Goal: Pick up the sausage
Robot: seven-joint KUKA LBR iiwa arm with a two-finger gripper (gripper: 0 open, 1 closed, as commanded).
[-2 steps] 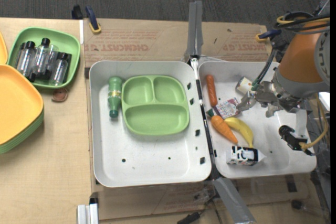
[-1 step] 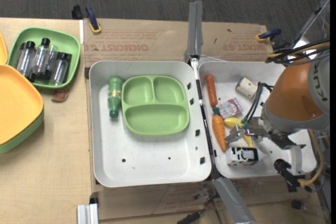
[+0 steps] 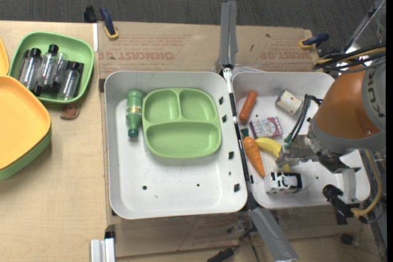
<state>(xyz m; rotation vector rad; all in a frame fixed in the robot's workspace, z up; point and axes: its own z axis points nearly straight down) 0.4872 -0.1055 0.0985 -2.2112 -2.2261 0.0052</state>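
Observation:
The sausage [image 3: 247, 106], a reddish-orange stick, lies at a slant near the left wall of the right bin [image 3: 319, 80], toward the back. My gripper [image 3: 286, 158] hangs low over the middle of that bin, right of a banana [image 3: 269, 145] and a carrot [image 3: 253, 157]. It is well in front of and to the right of the sausage, not touching it. The arm's orange band [image 3: 349, 108] rises behind the gripper.
The right bin also holds a pink box [image 3: 266, 127], a white block [image 3: 288, 101] and a black-and-white item [image 3: 284, 181] just below the gripper. The left bin [image 3: 123, 187] holds a green divided plate [image 3: 182, 123] and a green bottle [image 3: 134, 112].

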